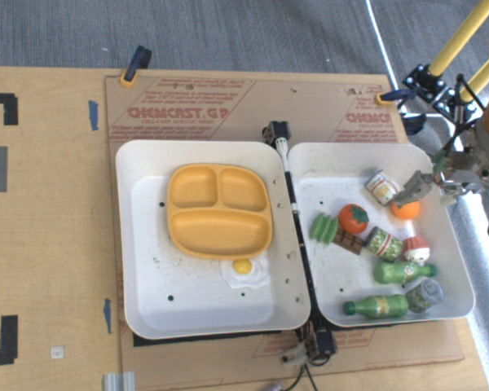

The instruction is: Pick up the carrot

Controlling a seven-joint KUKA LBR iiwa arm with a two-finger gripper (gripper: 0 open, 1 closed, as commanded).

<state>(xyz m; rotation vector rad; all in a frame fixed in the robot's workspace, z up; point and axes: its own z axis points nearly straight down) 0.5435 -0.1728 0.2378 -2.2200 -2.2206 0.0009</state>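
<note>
The right bin [464, 283] is crowded. A small can with a pale label [381, 187] sits toward its back, a tomato [353, 217] near the middle, and a green ridged piece [323, 228] just left of that with a dark brown block [350, 241] touching it. A green and red can lying on its side [385, 243] comes next, then a red and white piece [416, 249], a green bottle [403, 272], a second green bottle with a yellow label [377, 305] along the front wall, and a grey jar [424, 296] in the front right corner.

Over in the left bin [138, 218], a yellow divided plate [219, 210] takes the middle, and a fried egg [244, 270] lies just in front of it, touching its rim.

Now the carrot [406, 210]: an orange lump toward the back right of the right bin, right of the tomato, just beyond the sideways can. The tool [413, 188] comes in from the right and sits directly over it, its grey tip at the carrot's upper edge. I cannot tell whether it is open or closed, nor whether it has the carrot.

Around the bins, cardboard [187, 104] covers the counter [41, 218], with a clamp [135, 63] at its back left corner.
</note>
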